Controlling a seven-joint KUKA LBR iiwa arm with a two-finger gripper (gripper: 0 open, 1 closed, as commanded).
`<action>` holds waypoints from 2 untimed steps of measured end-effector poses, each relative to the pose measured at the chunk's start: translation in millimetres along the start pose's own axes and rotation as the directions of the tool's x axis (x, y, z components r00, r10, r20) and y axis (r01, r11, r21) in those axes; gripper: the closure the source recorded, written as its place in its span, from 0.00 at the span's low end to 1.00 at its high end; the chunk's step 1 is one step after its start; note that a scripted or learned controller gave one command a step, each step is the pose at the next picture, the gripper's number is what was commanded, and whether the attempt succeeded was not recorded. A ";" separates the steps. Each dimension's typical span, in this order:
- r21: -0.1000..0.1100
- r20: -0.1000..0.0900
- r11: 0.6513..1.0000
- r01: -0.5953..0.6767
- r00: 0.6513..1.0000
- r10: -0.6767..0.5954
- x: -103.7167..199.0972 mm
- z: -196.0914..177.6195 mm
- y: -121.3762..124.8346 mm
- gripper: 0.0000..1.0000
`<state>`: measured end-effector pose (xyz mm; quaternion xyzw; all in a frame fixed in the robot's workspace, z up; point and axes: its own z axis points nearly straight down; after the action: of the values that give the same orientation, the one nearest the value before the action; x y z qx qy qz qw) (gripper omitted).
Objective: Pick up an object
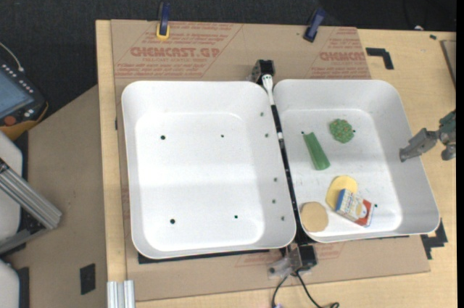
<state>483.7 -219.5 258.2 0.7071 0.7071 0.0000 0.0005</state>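
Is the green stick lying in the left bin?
No, the green stick lies in the right bin, near a round green object.

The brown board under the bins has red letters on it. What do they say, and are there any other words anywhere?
"CHEMCAST GP": red print on the brown board, above the left bin.
"CHEMCAS...": the same print, above the right bin, cut off by a black mark.
Small red lines beneath both: too blurred to read.
Red and blue packet: print too small to read.
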 end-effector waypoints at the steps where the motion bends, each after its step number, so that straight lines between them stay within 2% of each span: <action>1: -0.003 0.002 1.000 0.001 1.000 -0.001 -0.3 -10.8 0.7 1.00; 2: -0.007 0.001 1.000 0.009 1.000 -0.009 78.9 -56.0 20.3 1.00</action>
<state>504.0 -140.6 314.1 0.7040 0.7101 0.0022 0.0033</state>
